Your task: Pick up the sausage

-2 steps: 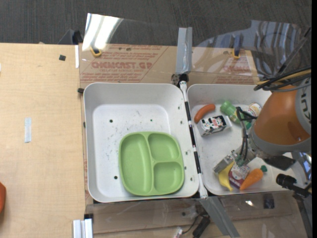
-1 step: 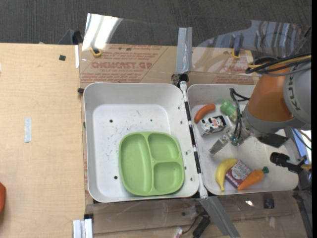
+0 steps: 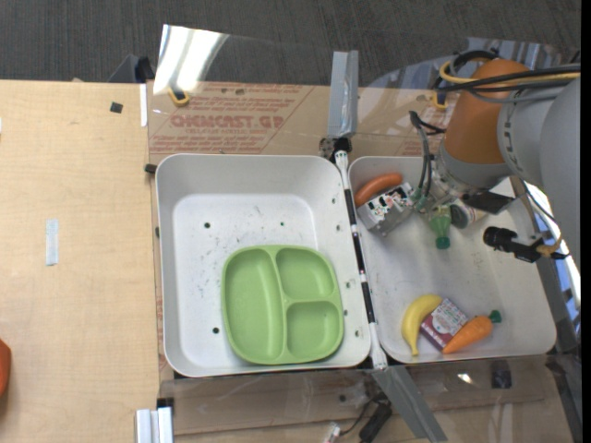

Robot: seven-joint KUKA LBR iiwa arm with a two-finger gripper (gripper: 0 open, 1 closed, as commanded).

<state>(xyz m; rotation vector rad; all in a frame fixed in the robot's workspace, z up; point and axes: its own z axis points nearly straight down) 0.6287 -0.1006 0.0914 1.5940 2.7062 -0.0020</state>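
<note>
Camera view: we see the arm reaching from the right, gripper [image 3: 399, 206] low beside the sausage [image 3: 378, 187] in the right bin's [image 3: 517, 344] far-left corner, finger state unclear. We count one banana [image 3: 417, 319], one carrot [image 3: 469, 331], one green tray [image 3: 282, 304].

We see a plate [image 3: 282, 303] in the left bin [image 3: 185, 247], and in the right bin [image 3: 517, 340] the sausage [image 3: 377, 187] at the back-left corner beside the claw [image 3: 392, 206], with banana [image 3: 419, 319], box [image 3: 445, 319] and carrot [image 3: 468, 332] near the front.

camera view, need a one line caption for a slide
Gripper low beside the sausage in the right bin; green plate in the left bin.
</note>
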